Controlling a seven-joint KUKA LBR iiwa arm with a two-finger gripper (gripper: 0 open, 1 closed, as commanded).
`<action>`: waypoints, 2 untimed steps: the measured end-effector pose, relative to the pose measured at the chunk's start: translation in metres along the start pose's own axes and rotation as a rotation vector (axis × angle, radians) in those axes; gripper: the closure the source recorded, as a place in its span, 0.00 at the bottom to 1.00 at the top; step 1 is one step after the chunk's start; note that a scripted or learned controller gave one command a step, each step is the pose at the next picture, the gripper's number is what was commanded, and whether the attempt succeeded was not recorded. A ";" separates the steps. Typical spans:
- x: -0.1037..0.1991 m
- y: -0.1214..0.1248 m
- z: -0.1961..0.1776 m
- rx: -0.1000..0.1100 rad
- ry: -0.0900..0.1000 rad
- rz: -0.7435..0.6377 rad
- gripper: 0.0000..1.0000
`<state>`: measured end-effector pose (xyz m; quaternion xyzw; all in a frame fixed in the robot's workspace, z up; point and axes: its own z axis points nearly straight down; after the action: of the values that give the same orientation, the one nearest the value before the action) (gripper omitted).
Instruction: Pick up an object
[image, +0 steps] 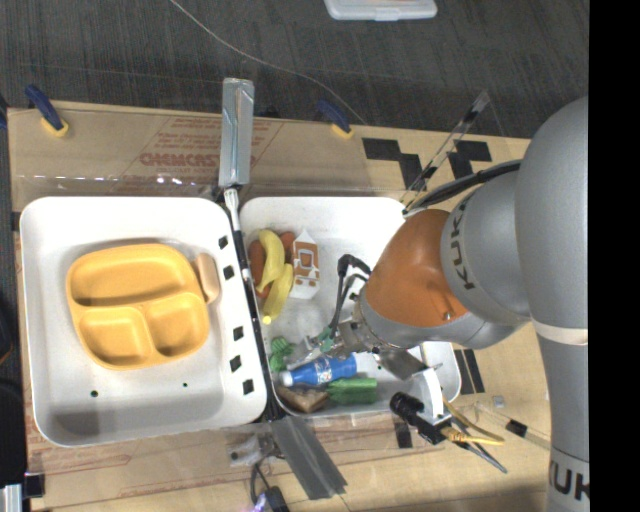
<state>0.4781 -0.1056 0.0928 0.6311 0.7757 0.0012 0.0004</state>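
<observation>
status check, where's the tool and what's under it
Tool low in right bin, over the clutter. Blue bottle lying just below it. Banana and green items crowd close.

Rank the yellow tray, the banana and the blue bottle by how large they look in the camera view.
1. yellow tray, by far the largest, in the left bin.
2. and 3. banana and blue bottle, both in the right bin: they look alike in length, and other items partly cover the bottle, so I won't rank them.

A robot lab: a big grey robot arm (540, 250) reaches over two white bins (40, 330) clamped on a cardboard-covered worktop (120, 150).
</observation>
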 end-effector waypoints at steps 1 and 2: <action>-0.002 0.017 0.000 0.002 0.000 0.130 0.00; -0.055 0.037 -0.063 0.004 -0.001 0.321 0.00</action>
<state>0.5257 -0.1520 0.1554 0.7470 0.6649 -0.0007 -0.0006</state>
